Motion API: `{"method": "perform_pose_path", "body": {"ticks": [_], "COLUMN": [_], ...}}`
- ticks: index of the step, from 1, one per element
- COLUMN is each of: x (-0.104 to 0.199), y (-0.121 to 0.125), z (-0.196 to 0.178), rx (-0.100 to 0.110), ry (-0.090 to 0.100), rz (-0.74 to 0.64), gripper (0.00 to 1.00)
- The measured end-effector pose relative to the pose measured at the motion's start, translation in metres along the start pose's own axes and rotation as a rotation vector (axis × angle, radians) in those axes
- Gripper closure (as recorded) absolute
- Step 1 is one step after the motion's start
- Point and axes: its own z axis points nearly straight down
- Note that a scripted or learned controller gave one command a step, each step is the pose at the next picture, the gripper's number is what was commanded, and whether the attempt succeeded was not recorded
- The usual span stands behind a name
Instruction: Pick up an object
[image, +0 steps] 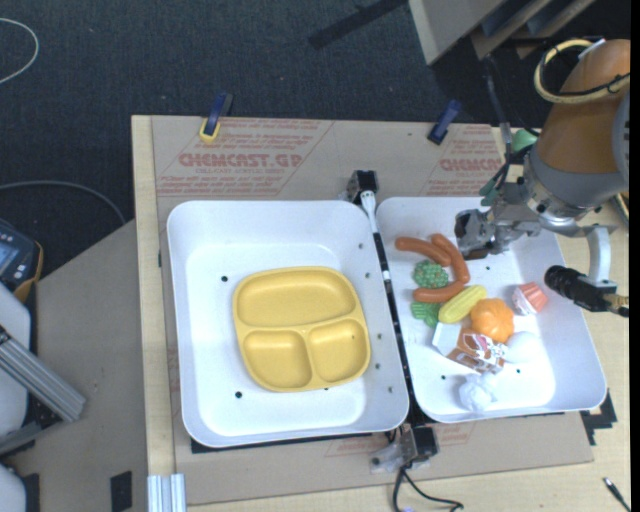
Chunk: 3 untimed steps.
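Observation:
The right bin (560, 375) holds a pile of toy food: two orange-red sausages (440, 250), a green broccoli piece (431, 274), a yellow corn cob (460, 303), an orange fruit (492, 318), a pink-red piece (530, 296) and white bits (476, 394). My gripper (478, 236) hangs over the bin's far part, just right of the upper sausage's end. I see nothing between its fingers.
The left bin (190, 300) holds a yellow three-compartment tray (298, 328). A black clamp (362, 186) sits at the far seam between the bins. Blue clips (214, 116) hold the cardboard base at the back. The arm (580, 130) fills the upper right.

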Motion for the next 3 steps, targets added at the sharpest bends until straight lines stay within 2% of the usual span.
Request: {"method": "perform_pose_path", "body": {"ticks": [1, 2, 3], "x": [0.051, 0.106, 0.153], "y": [-0.012, -0.03, -0.058], "z": [-0.013, -0.006, -0.025], "rx": [-0.002, 0.0, -0.001], "ry": [0.0, -0.001, 0.0], "rz": [-0.001, 0.0, -0.001], "gripper": [1.0, 1.0, 1.0]}}
